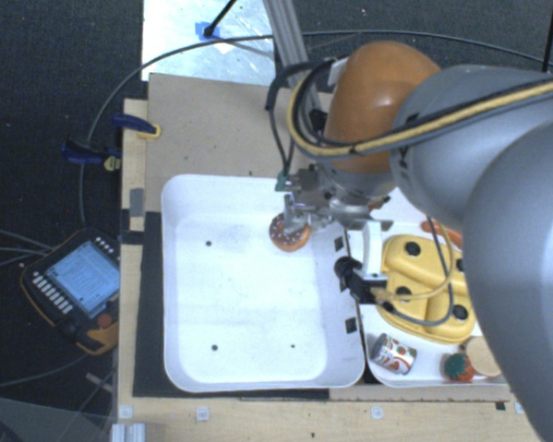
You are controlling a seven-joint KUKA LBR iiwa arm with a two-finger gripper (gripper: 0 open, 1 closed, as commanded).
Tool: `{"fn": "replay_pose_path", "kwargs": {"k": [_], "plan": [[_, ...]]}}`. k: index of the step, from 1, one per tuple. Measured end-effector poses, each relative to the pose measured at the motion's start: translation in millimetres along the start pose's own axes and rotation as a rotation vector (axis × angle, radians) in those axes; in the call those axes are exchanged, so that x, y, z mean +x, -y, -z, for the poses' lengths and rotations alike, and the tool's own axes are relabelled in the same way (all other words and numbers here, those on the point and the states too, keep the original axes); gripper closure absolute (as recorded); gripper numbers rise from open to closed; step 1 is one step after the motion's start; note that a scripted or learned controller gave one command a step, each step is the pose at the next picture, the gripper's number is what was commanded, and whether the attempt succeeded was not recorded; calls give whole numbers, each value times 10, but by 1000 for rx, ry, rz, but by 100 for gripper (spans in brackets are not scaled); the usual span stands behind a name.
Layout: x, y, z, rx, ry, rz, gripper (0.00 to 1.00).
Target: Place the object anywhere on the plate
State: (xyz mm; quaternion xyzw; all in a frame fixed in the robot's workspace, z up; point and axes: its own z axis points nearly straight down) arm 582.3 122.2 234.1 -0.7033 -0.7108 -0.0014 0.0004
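Note:
A small brown ring-shaped object like a donut (290, 235) is at the back right of the left white bin (205, 350). My gripper (295, 218) comes down from under the orange band and its dark fingers close on the ring's top edge. The ring's upper part is hidden behind the fingers. Whether it rests on the bin floor or hangs just above it cannot be told. In the right bin (407, 381) lies a yellow rounded piece with dark spots (430, 284), partly under the arm.
The right bin also holds a small red and white can (392, 354), a red and green berry-like toy (456, 366) and an orange piece (442, 232) at the back. The grey arm covers much of the right bin. A teach pendant (74, 283) lies off the bench on the left.

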Motion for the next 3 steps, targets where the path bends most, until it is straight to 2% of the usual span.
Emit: {"fn": "replay_pose_path", "kwargs": {"k": [1, 2, 3], "plan": [[475, 1, -174, 0, 1, -2, 100], [645, -75, -99, -1, 0, -4, 100], [638, -71, -103, 0, 1, -5, 0]]}}
